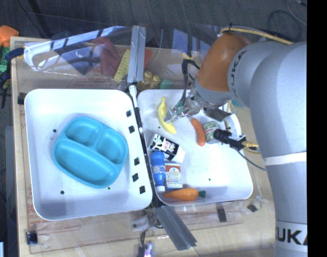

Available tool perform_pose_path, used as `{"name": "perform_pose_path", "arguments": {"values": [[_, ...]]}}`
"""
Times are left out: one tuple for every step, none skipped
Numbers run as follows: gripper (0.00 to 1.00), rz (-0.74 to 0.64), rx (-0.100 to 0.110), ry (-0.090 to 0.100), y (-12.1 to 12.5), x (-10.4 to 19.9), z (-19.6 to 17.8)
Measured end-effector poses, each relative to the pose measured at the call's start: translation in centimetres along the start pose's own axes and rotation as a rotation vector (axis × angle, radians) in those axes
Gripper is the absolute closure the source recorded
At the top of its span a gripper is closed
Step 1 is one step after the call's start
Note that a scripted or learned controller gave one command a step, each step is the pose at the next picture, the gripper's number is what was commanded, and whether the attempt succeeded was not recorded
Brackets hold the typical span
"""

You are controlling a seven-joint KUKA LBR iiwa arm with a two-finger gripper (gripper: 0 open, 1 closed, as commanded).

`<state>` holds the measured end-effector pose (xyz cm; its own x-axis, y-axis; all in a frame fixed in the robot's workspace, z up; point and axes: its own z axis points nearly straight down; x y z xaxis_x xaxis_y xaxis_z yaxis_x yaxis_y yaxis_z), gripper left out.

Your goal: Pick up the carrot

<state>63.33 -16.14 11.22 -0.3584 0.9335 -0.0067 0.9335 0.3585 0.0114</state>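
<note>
We are looking down on two white bins lying side by side on the bench. The left bin (40,143) is holding a blue divided plate (91,151), sitting near its middle. The right bin (235,181) is holding several small things. The carrot (180,195) is lying on its side along the lower edge of that bin, in the lower middle of the frame, its green end pointing right; nothing is touching it from above. Just above it and to the left a blue-capped bottle (159,171) is lying beside a small carton (173,175), and a black-and-white box (166,146) is sitting above those. Higher up, a yellow banana (164,116) is lying near the bin's upper left corner, and an orange-red sausage-shaped piece (198,131) is lying to its right.

The grey arm is reaching in from the right, and its gripper (180,110) is hanging just beside the banana, well apart from the carrot. We cannot tell how the pincer is standing, since its tips are blurring into the clutter
</note>
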Motion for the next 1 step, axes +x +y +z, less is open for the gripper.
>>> {"name": "perform_pose_path", "arguments": {"values": [[0.0,0.001,0.011,0.007,-0.35,0.17,0.7]]}}
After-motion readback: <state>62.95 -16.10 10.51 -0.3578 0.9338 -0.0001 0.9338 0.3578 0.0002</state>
